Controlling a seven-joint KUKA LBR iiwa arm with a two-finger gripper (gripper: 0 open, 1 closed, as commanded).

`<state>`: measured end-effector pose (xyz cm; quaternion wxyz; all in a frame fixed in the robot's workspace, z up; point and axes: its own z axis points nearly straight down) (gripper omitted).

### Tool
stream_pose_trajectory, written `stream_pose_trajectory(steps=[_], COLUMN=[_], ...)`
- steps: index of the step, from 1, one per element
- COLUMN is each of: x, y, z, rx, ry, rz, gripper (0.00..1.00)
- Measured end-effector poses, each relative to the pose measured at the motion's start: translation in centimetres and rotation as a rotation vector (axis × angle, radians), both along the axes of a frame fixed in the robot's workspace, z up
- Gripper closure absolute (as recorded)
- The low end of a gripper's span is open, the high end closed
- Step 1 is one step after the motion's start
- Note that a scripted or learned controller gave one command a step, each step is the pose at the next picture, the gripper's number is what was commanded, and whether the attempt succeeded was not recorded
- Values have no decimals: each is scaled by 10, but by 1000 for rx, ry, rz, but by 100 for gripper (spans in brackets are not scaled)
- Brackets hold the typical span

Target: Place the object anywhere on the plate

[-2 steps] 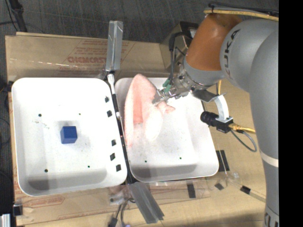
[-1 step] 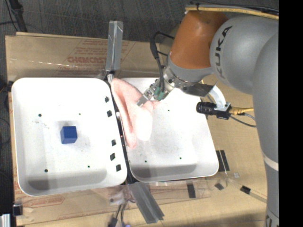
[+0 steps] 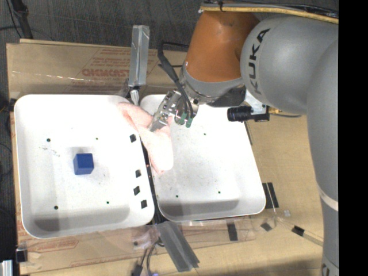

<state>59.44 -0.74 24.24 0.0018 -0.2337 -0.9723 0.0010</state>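
A small blue cube (image 3: 84, 163) sits on the floor of the left bin (image 3: 34, 125), left of its middle. A pale pink plate (image 3: 154, 140) lies tilted across the wall between the two bins, part in each. My gripper (image 3: 163, 117) hangs right over the plate's upper right part, close to it or touching it, and far to the right of the cube. Nothing blue is at the gripper. The arm's orange band and grey body hide the back of the right bin.
The right bin (image 3: 230, 183) has a bare white floor in front of the gripper. A grey upright bar (image 3: 138, 56) stands behind the bins at the divider. Cardboard (image 3: 57, 62) lines the bench behind the left bin. Black tape tabs (image 3: 138, 183) mark the divider.
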Motion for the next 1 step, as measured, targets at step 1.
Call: stream_pose_trajectory(steps=[1], x=[-5], y=[59], z=[-1], rx=[2], ry=[2], rz=[406], gripper=[100])
